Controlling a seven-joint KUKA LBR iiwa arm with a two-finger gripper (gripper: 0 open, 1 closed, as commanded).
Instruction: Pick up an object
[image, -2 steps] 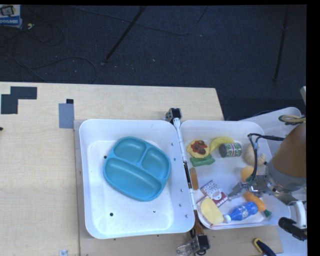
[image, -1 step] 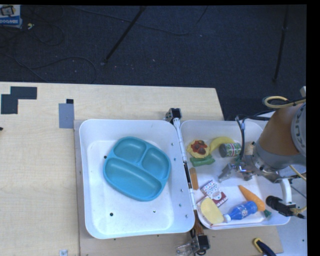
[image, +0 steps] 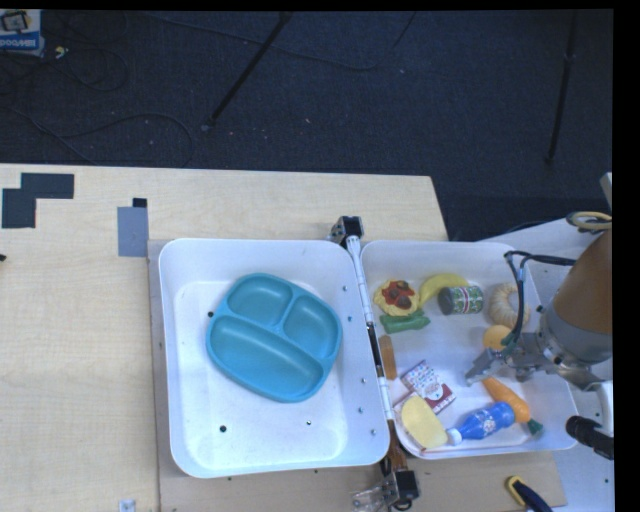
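A robotics lab: a plywood bench (image: 80, 330) carries two white bins (image: 190, 440), cables (image: 90, 80) trail over dark carpet (image: 330, 100) beyond its far edge, and black markers (image: 35, 195) sit at its far left corner.

A blue divided plate (image: 273, 337) is lying alone in the left bin (image: 190, 440), while the right bin (image: 455, 256) is holding a jumble of toy food: a small pizza slice (image: 397, 296), a banana (image: 438, 286), a green can (image: 461, 299), a carrot (image: 508, 399), and a blue bottle (image: 484, 422). The gripper (image: 497, 364) is reaching down among them just above the carrot, with the arm (image: 588, 300) leaning in over the pale wooden surface (image: 70, 350).
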